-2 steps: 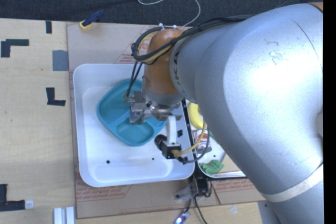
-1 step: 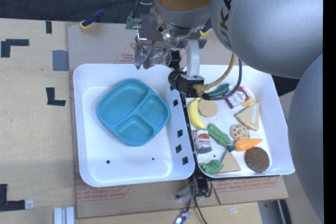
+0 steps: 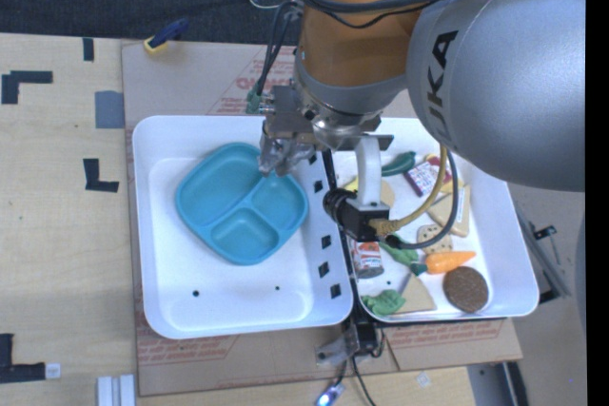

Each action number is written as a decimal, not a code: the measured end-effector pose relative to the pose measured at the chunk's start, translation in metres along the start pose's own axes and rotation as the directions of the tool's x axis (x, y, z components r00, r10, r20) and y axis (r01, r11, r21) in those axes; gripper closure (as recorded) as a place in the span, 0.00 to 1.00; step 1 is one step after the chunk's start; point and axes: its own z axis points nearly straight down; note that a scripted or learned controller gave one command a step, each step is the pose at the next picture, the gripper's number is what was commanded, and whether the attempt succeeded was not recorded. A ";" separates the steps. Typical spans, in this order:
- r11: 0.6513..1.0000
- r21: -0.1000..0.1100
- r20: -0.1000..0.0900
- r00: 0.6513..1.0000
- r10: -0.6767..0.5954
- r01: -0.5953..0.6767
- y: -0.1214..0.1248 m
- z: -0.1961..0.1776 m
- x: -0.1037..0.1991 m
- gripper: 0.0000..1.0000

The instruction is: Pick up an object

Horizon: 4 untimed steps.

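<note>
The gripper stood at the plate's upper right rim, apparently set to take that edge; whether it was clenched or released could not be told. Right of it, beyond the divider, lay a carrot, a brown disc and other toy food, well clear.

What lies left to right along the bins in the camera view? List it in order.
Left bin's rim → blue divided plate → gripper at the plate's right edge → orange carrot → brown round cookie → right bin's rim.
</note>
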 end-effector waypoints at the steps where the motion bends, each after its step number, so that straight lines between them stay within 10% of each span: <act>1: 1.000 0.000 0.001 1.000 0.000 0.000 -0.035 0.019 -0.017 1.00; 2: 1.000 -0.002 0.000 1.000 -0.003 0.003 -0.033 0.009 -0.016 1.00; 3: 1.000 0.005 0.002 1.000 0.003 -0.003 -0.034 0.111 -0.048 1.00; 4: 1.000 0.000 -0.001 1.000 -0.002 0.002 -0.033 0.096 -0.045 1.00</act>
